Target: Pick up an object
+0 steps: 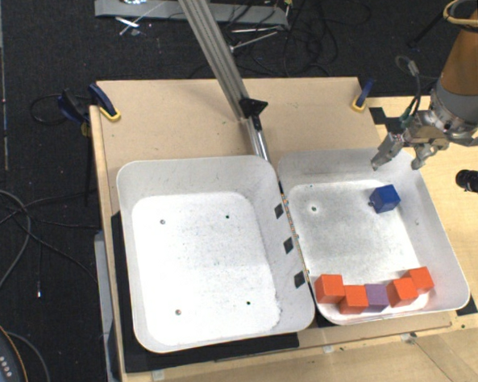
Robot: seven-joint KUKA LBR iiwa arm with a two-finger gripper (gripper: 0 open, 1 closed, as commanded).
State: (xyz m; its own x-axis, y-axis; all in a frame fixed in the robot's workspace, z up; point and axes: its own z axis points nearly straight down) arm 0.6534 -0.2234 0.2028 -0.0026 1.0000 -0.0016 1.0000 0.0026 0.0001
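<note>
On the tan wooden tabletop (186, 117), the left shallow white plastic bin (141, 180) sits beside the right white bin (440, 238). Along that bin's near wall runs a row of four orange cubes (330, 287) and one purple cube (376, 295). A small blue cube (384, 198) lies far-right, corner-on. Above the far-right rim, the gripper (400, 158) hangs with fingers spread apart, holding nothing. Black carpet and cables surround the tabletop.

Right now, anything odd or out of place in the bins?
Nothing damaged or spilled. The blue block sits alone, tilted, in the right bin, apart from the orange and purple blocks bunched along its near edge. The gripper hovers open above.
</note>
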